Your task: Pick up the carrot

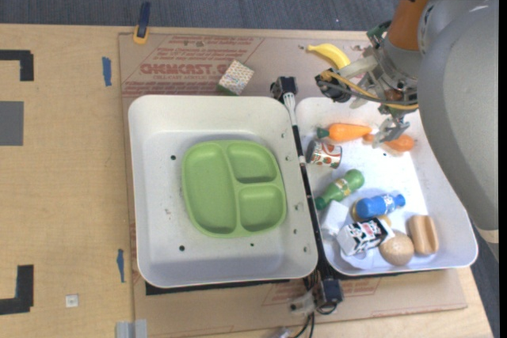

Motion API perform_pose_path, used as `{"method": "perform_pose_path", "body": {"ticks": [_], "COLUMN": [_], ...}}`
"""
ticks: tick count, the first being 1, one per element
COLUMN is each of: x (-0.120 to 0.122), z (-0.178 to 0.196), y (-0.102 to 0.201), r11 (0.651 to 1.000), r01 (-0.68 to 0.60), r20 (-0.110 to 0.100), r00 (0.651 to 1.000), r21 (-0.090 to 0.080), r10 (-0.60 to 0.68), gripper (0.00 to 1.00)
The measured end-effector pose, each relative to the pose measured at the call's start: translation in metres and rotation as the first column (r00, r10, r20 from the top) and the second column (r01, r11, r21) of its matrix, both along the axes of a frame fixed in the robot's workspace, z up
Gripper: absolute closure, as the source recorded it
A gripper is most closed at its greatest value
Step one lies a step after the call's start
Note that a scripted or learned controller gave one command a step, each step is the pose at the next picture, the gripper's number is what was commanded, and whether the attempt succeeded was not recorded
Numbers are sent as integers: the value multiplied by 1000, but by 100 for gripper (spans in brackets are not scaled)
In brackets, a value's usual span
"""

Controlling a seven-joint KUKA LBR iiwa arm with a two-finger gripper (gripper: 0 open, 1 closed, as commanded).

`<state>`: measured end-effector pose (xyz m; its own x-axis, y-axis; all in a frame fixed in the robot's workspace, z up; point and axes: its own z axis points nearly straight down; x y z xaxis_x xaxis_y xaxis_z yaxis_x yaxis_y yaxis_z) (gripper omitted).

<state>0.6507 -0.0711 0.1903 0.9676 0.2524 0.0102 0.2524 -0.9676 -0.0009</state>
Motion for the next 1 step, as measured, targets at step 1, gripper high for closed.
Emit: {"method": "perform_pose_path", "body": {"ticks": [1], "x": [-40], "z": [-6], "y": [53], "r11": [999], "r01": [40], "r20": [-16], "r00": [999], "r21": [2], "r10": [-40], "gripper": [0]}}
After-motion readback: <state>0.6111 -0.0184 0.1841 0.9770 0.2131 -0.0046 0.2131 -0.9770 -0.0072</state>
